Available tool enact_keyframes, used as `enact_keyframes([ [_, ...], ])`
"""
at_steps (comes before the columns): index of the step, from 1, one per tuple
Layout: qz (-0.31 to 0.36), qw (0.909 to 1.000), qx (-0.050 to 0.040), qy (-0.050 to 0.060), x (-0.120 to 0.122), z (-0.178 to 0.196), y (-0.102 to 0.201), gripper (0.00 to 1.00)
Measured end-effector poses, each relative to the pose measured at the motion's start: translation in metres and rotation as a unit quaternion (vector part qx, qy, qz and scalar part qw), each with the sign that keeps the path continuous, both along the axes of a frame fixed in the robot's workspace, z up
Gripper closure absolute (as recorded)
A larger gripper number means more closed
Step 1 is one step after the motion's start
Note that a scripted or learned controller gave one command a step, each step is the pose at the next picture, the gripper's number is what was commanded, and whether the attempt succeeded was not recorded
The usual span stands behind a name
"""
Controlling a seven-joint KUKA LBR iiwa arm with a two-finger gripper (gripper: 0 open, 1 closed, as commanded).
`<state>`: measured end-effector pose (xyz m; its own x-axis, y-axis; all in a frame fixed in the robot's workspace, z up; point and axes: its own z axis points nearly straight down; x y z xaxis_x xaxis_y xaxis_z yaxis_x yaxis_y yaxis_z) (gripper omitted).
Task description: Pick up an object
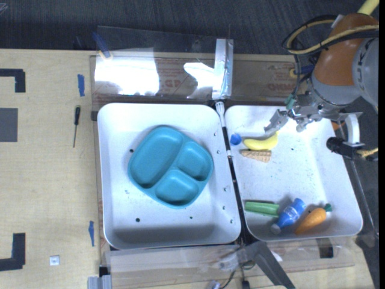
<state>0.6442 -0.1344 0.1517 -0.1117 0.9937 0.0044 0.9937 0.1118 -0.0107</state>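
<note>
**Lining up on the banana**

Camera view: the end effector hangs just above the banana in the right bin; whether its fingers are parted cannot be told. A good grasp would centre over the banana's middle, clear of the wafer. Counted: two bins, one blue tray, one banana, one carrot.

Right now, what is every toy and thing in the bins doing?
Blue divided plate: flat in the left bin, nothing on it.
Banana: lying in the right bin, near the gripper.
Carrot: lying at the front.
Blue bottle: on its side beside the carrot.
Green stick: lying flat.
Gripper: above the banana, holding nothing.
</note>
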Motion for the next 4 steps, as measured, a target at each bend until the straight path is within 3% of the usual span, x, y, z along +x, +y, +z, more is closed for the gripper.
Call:
enact_keyframes([
  [1,0.030,0.9995,-0.0016,-0.008,-0.008,-0.065,0.039,0.00],
  [2,0.027,0.9996,-0.0025,-0.009,-0.007,-0.066,0.007,0.00],
  [4,0.037,0.9993,-0.0017,-0.008,-0.064,-0.064,0.036,0.00],
])
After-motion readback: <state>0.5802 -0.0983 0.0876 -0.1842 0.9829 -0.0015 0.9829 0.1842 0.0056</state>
